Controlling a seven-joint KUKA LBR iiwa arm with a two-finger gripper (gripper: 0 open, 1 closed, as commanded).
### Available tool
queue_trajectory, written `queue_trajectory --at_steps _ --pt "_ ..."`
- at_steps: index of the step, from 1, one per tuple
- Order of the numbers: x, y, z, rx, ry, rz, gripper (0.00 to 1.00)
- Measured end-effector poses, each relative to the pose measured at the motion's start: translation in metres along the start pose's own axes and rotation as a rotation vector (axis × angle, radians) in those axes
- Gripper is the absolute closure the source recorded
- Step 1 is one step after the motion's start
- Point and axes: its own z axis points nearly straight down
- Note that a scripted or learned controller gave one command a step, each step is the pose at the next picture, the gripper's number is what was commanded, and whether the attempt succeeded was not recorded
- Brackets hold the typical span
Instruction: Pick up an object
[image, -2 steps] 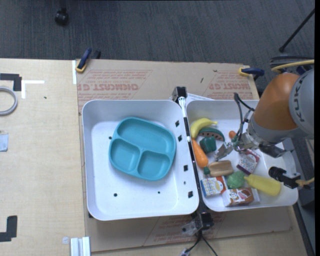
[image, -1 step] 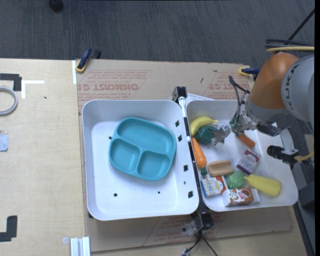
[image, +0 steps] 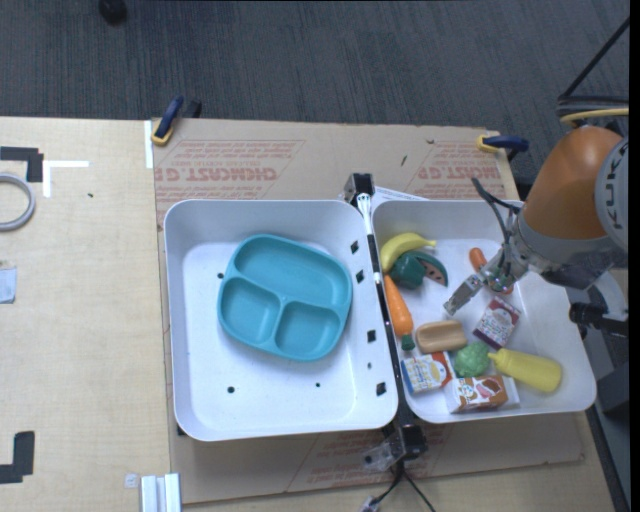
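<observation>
Camera view: your pincer (image: 478, 284) hangs low inside the right bin (image: 560, 300), in its middle stretch, at the end of the arm (image: 570, 200) that comes in over the bin's right wall. You cannot tell from this angle how wide it stands, and nothing shows between its tips, so count it as carrying nothing.

The nearest candidate is the small packet (image: 496, 324), just below and right of the tips, toward the bin's near edge. The bread roll (image: 441, 336) lies just below and left, long axis running left to right. Either one means a short move toward the near edge, not a reach across.

Farther off, the banana (image: 403, 246) and the watermelon slice (image: 418, 268) sit by the bin's far left corner, and the carrot (image: 398, 308) runs along the left wall, far to near. The yellow bottle (image: 527, 368), the broccoli (image: 473, 359) and two flat packets (image: 452, 382) crowd the near edge, touching one another.

Open room is scarce: the bare floor lies mostly along the right wall and the far edge. The left bin (image: 200, 330) carries just a blue divided plate (image: 285, 297).
</observation>
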Motion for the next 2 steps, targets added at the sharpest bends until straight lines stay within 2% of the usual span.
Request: queue_trajectory --at_steps 1,2 --pt "-0.004 0.046 0.000 -0.001 -0.001 -0.134 0.00" --pt "0.034 0.018 -0.006 -0.019 -0.027 -0.499 0.00"
